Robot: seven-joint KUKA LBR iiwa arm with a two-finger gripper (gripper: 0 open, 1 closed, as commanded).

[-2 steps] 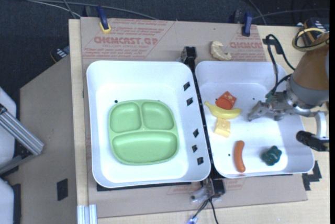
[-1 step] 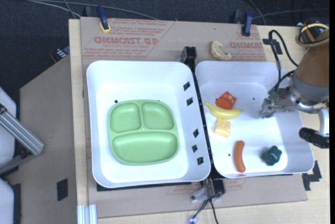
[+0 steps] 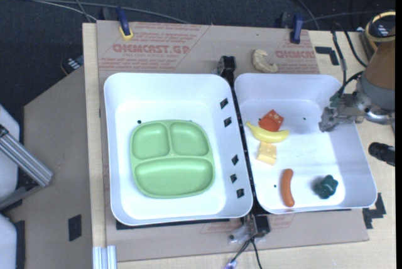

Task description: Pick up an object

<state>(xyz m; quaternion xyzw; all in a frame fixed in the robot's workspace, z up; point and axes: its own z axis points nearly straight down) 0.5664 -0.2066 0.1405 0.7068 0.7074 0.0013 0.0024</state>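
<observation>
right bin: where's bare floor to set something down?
Right bin: bare along the back wall behind the strawberry, and between sausage and gripper. Crowded on its left: banana, cheese.

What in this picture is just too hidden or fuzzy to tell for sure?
- The hand, camera view: small and blurred at the right bin's rim, so whether it grips anything is unclear.
- The arm: cut off by the right edge.
- The yellow block: its top is tucked under the banana.
- The dark green toy: too small to identify.
- The beige lump behind the bins: too blurred to name.
</observation>
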